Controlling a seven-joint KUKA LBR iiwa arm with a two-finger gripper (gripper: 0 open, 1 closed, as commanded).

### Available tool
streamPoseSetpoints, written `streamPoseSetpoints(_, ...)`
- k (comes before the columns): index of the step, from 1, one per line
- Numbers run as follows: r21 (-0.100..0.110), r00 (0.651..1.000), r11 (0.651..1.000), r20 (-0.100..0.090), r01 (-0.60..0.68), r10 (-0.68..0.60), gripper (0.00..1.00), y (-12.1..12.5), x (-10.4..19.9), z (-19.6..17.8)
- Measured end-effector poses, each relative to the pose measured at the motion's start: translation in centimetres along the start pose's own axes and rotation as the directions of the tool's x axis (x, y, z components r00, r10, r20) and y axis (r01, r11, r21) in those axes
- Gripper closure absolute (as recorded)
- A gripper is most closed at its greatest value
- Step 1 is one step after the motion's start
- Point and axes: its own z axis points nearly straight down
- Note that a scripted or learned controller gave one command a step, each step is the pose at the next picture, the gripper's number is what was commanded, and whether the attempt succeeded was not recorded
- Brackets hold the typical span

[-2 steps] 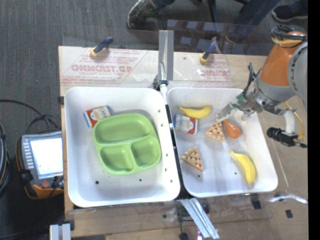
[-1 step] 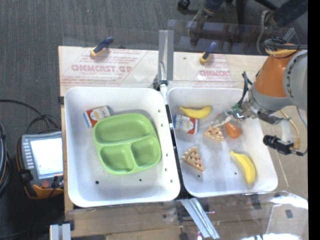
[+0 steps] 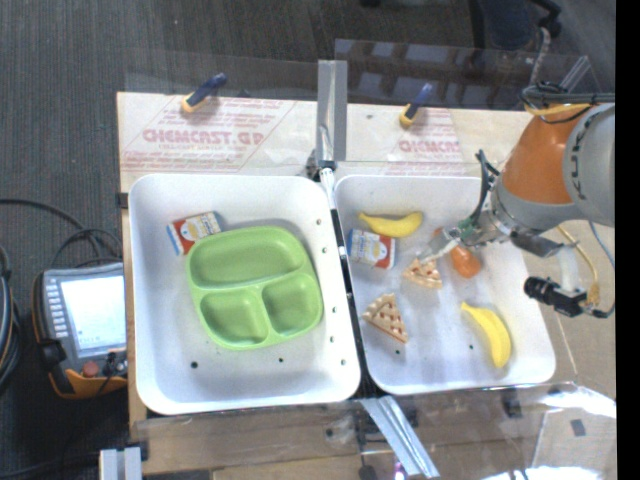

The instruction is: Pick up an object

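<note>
Grey two-finger gripper [image 3: 462,240] low in right white bin [image 3: 535,363], just beside small orange round fruit [image 3: 465,261]. Jaw state: cannot tell. Nothing lifted yet; grasp and raise remain.

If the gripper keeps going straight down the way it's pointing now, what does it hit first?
Most likely the orange round fruit, which sits right at the gripper tip in the right bin. The pizza slice lies just beside it. Depth is hard to judge from this slanted view.

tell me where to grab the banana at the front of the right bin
Grip the banana across its thick middle, coming straight down from above. It lies flat on the right bin floor, curved, with free space on both long sides for the fingers.
</note>
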Motion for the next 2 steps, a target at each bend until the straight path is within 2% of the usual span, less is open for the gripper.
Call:
streamPoseSetpoints(1, -0.003, 1.0, 1.0, -0.007, 0.005, -0.005, 1.0, 0.3, 0.4, -1.1)
streamPoseSetpoints(2, 0.032, 0.999, 0.998, -0.024, 0.049, -0.048, 1.0, 3.2, 1.4, -9.3)
